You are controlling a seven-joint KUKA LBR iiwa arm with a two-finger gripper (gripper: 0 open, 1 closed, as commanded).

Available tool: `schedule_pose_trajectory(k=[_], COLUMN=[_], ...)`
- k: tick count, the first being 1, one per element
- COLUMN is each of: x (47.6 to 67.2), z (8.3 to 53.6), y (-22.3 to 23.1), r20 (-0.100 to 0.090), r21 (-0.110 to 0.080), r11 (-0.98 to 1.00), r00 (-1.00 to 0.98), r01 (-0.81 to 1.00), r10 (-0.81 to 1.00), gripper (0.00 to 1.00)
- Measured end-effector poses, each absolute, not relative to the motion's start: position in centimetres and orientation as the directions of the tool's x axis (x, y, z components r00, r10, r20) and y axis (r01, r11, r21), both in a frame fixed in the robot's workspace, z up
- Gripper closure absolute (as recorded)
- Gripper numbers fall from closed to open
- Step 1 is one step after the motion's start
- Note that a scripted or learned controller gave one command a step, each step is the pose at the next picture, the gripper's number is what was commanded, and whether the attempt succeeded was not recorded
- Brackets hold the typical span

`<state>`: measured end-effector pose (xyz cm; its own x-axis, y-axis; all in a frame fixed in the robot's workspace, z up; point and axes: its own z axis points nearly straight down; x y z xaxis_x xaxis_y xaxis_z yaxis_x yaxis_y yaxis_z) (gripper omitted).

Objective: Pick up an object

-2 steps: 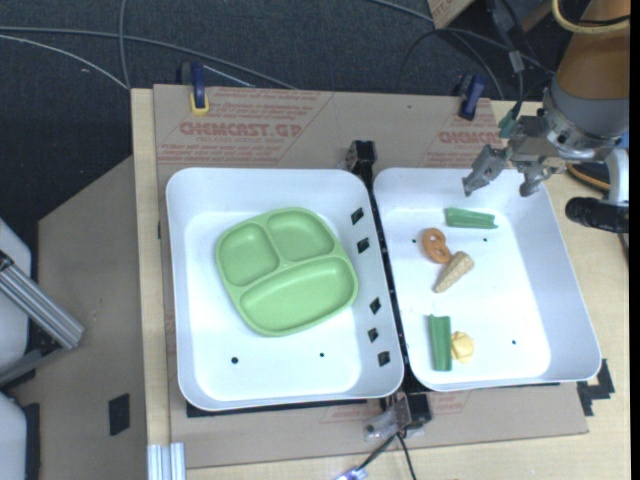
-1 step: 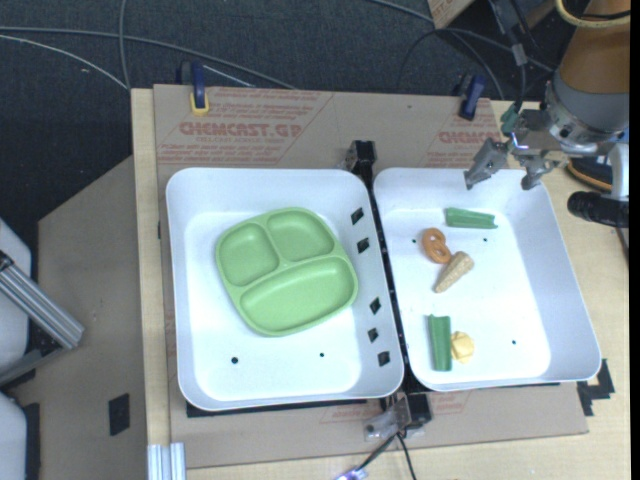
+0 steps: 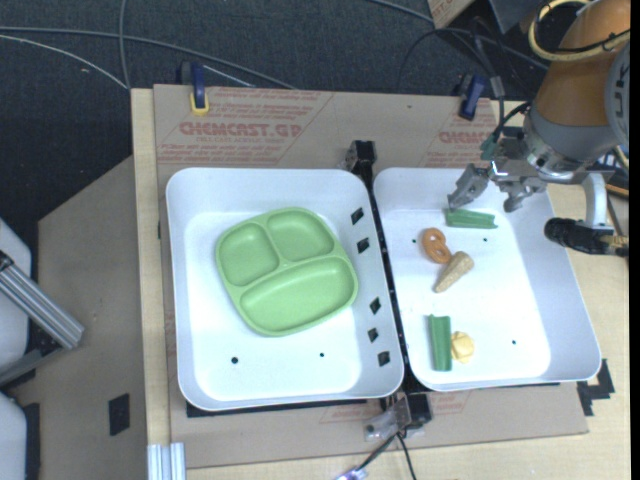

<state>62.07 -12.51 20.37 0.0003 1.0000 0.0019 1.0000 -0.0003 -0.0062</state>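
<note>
The gripper [image 3: 492, 196] is hanging over the far edge of the right bin [image 3: 560, 298], its two fingers spread apart with nothing between them. Just below the fingertips a flat green piece [image 3: 470, 220] is lying on the bin floor near that far edge; whether a fingertip is touching it is hard to tell from this slant. Toward the middle of the bin an orange ring-shaped piece [image 3: 434, 244] is lying, with a tan cone-shaped piece [image 3: 453, 271] just beside it. Near the bin's near edge a green stick [image 3: 440, 342] is lying lengthwise, with a small yellow piece [image 3: 462, 346] touching its right side. In the left bin [image 3: 195, 308] a green divided plate [image 3: 286, 269] is sitting about centre, tilted slightly askew to the bin's edges.
</note>
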Motion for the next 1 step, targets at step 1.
schedule_pose_trajectory(k=[1], x=[62.37], z=[14.12], y=[-12.18], r20=[0.002], r21=[-0.007], r11=[0.001], r00=[-0.001], r01=[1.000], r10=[1.000], gripper=[0.00])
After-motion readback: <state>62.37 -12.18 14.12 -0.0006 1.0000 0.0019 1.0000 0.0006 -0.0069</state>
